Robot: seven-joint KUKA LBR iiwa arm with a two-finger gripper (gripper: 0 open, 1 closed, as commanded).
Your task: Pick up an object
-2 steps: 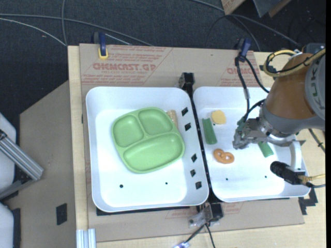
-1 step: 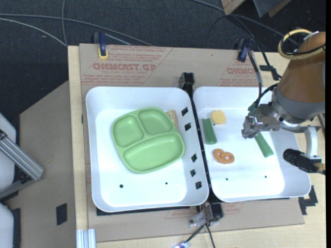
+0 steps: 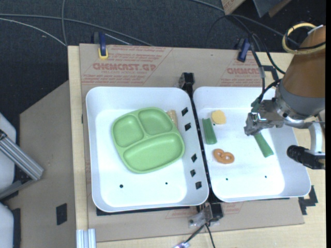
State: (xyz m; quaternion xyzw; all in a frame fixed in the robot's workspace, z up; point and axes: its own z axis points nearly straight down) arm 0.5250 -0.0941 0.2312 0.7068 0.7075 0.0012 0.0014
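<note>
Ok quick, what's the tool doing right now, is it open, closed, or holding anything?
Tool: over the right bin, just above the upper end of the green stick; open or closed cannot be told, and no hold on the stick is visible.

Red printing reading "CHEMCAST GP" was legible on the brown protective sheet [image 3: 129, 61] covering the table behind the left bin, and a second, partly obscured print of the same red lettering stood on that sheet behind the right bin, its smaller lines being unreadable.
</note>
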